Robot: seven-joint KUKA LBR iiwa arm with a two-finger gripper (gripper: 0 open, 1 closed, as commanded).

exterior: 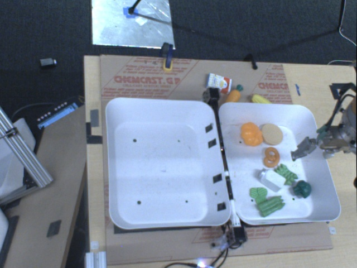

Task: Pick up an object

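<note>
hovering gripper (303, 149) over the right bin (321, 205), arm cut off at the edge.
smooth plastic toys lie below: orange ball (251, 134), tan disc (271, 133), ring (271, 157), green pods (270, 206); finger state unclear, nothing seen held.

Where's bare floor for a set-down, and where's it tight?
The left bin floor is bare wall to wall. In the right bin, a free strip runs beside the divider. Crowded: orange ball, tan disc, ring, green pieces, near the gripper.
</note>
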